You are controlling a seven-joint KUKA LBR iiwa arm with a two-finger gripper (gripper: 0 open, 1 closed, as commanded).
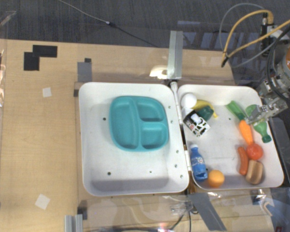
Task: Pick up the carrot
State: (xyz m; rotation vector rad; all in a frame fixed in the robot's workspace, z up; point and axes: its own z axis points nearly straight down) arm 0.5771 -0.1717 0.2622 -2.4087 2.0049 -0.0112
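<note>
1. From my remote station I see the carrot [246, 132] lying in the right bin [222, 93], near its right wall, its tip pointing toward the bin's front.
2. The tool [263, 111] hangs just above and right of the carrot's upper end; I cannot tell from this view how it is set, and nothing shows the carrot in its grasp.
3. A green bottle-shaped toy [236, 109] lies just left of the carrot's top, and another green piece [263, 132] sits to the carrot's right.
4. Just below the carrot sit a red tomato [255, 152], a sausage [242, 160] and a brown bread roll [254, 171].
5. Further left of the carrot I see an orange fruit [215, 178], a blue bottle [198, 162], a black-and-white carton [197, 123] and a white ball [188, 100].
6. Well left of the carrot, the left bin [94, 178] holds a teal divided plate [138, 123]; both bins rest on the wooden worktop [34, 144].
</note>
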